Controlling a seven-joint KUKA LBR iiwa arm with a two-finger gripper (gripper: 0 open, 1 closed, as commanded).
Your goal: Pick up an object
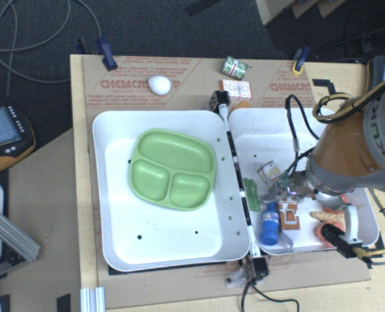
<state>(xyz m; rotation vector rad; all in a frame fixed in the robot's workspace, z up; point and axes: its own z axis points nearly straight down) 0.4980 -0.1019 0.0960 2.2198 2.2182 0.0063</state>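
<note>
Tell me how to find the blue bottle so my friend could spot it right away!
Start at the right shallow white bin, the one the grey and orange arm reaches over. Look along its near left side, close to the divider between the bins: the small blue plastic bottle with a white cap lies there. It is the only blue thing among the small orange and green items around it.

Arm reaches in from right, orange band above wrist facing camera. Wrist bent downward, gripper low at arm's left end. Cables loop off the wrist.
</note>
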